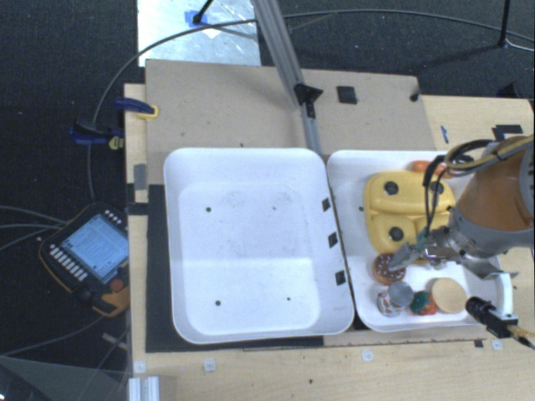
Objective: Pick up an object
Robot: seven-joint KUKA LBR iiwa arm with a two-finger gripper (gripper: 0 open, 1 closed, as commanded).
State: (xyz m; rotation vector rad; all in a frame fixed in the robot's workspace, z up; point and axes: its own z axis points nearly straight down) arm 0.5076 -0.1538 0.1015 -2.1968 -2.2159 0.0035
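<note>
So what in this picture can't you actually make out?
- The hand: too small and blurred in the camera view to make out clearly.
- The orange thing behind the yellow object: mostly hidden by it and by the black cables.
- The arm: cut off by the right edge.
- The small items in the right bin: too blurred to identify.

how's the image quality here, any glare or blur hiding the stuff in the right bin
Camera view: soft and low-resolution overall; the left bin is evenly lit with a mild washed-out sheen on its floor. In the right bin the yellow object reads clearly, while the small items near the pincer are blurry and hard to identify. The bright panel at top is overexposed.
</note>
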